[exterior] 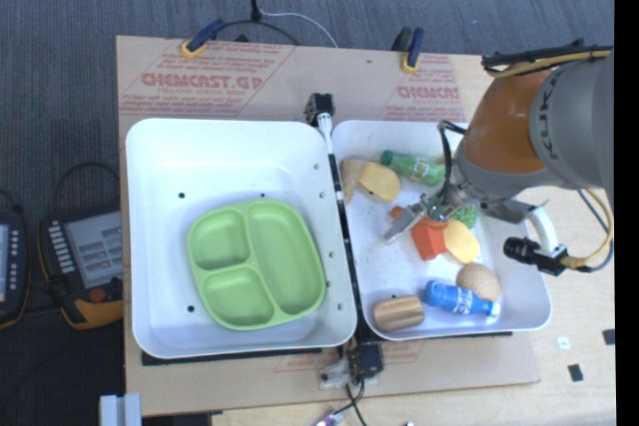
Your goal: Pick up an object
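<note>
The right bin [519,319] holds several small objects. Along its far side lie a yellow piece [379,181] and a green bottle [414,167]. In the middle sit a red block [429,238] and a yellow lemon-like piece [462,242]. Near the front lie a tan egg-shaped piece [480,279], a blue bottle [458,299] and a brown cylinder [397,313]. My gripper [404,220] is low in this bin, just left of and above the red block and below the yellow piece. The wrist hides whatever lies directly beneath it.
The left bin [160,165] holds a green divided plate [258,262]. A beige piece [349,177] leans near the wall between the bins. The grey and orange arm [519,130] covers the right bin's far right corner. Clamps [409,50] sit on the board's far edge.
</note>
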